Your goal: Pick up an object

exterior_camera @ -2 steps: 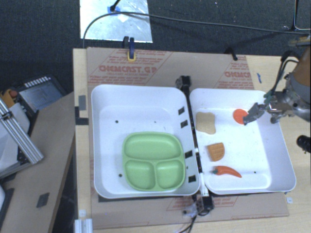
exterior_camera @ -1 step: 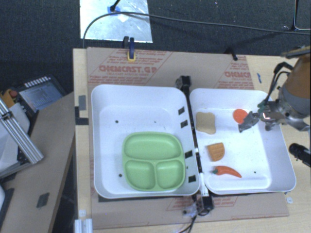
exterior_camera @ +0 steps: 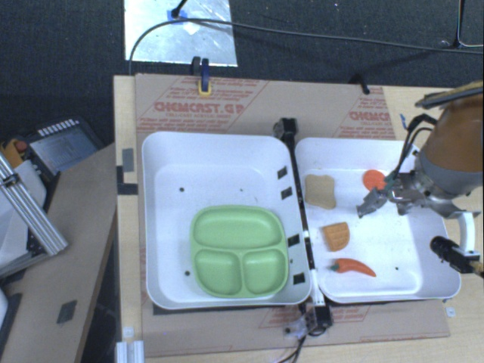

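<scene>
Hanging over the right bin (exterior_camera: 435, 282), the gripper (exterior_camera: 372, 203) sits w/ its grey fingers pointing left and slightly down; nothing shows between them. Whether they're spread or closed is hard to make out at this res, so can't tell. The arm (exterior_camera: 454, 146) behind it is cut off at the frame's right edge, and its wrist covers part of the bin's far-right floor.

Closest obj: a small round orange-red piece (exterior_camera: 373, 178), just beside the fingertips on the far side, partly overlapped by the gripper body, so its full shape isn't clear. A tan, bread-like slab (exterior_camera: 321, 191) lies near, to the gripper's left, by the bin's left wall. An orange chunk (exterior_camera: 336, 236) sits nearer the camera, below-left of the fingertips, apart from them. A carrot-like piece (exterior_camera: 352, 267), red-orange w/ a dark green end, lies nearer still, along the bin's front.

In the left bin (exterior_camera: 162, 203), well apart from the gripper, rests a pale green tray (exterior_camera: 238, 249) w/ three compartments
</scene>
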